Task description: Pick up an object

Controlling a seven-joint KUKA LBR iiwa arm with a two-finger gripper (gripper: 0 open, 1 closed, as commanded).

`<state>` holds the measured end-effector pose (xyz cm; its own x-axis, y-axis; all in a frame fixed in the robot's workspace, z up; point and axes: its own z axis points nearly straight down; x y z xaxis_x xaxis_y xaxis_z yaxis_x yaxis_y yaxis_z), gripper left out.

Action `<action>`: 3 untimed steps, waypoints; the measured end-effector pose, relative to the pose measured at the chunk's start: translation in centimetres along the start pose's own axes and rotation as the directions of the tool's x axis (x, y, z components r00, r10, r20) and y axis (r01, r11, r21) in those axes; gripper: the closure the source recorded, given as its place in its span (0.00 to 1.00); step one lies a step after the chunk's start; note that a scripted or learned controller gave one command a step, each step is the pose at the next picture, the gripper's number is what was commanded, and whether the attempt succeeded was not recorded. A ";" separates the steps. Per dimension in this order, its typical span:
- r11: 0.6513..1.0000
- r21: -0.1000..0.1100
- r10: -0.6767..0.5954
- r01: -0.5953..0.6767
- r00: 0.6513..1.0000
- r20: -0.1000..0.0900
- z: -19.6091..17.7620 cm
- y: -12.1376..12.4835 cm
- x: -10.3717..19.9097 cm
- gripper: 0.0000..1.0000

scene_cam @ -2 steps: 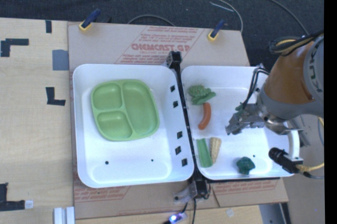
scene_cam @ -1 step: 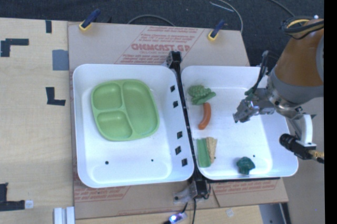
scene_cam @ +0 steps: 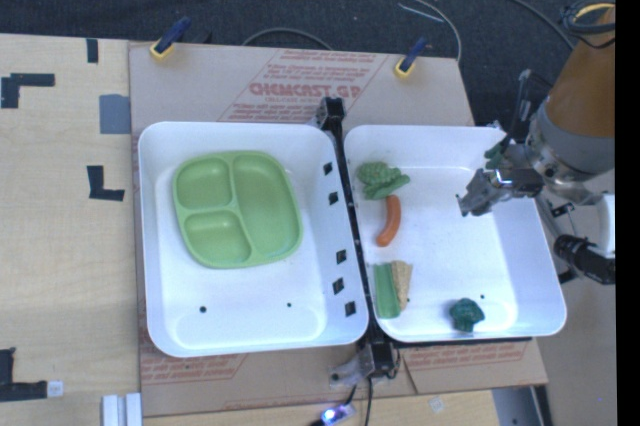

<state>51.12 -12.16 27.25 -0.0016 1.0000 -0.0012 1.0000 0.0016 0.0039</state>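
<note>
The right bin [scene_cam: 520, 244] holds a green leafy toy [scene_cam: 381, 178] at its upper left and an orange carrot-like piece [scene_cam: 388, 220] just below it. A green and tan wedge [scene_cam: 391, 289] lies near the front left, and a dark green broccoli piece [scene_cam: 465, 314] rests at the front. My gripper [scene_cam: 478, 198] hovers over the right part of this bin, well right of the carrot. Nothing shows between its fingers.
The left bin [scene_cam: 160, 244] holds a green sectioned plate [scene_cam: 237, 209]. A black divider with clips [scene_cam: 345, 234] runs between the two bins. Both bins sit on a cardboard sheet [scene_cam: 300, 84] held by yellow clamps [scene_cam: 170, 36].
</note>
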 end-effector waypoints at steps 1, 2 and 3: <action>1.000 0.005 -0.005 0.005 1.000 -0.003 -0.1 0.1 5.9 1.00; 1.000 0.006 -0.005 0.005 1.000 -0.002 0.1 -0.4 11.2 1.00; 1.000 0.007 -0.006 0.006 1.000 -0.002 0.9 -0.5 17.4 1.00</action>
<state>50.58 5.22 26.30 -0.0078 1.0000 0.0010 1.0000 0.0078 -0.0034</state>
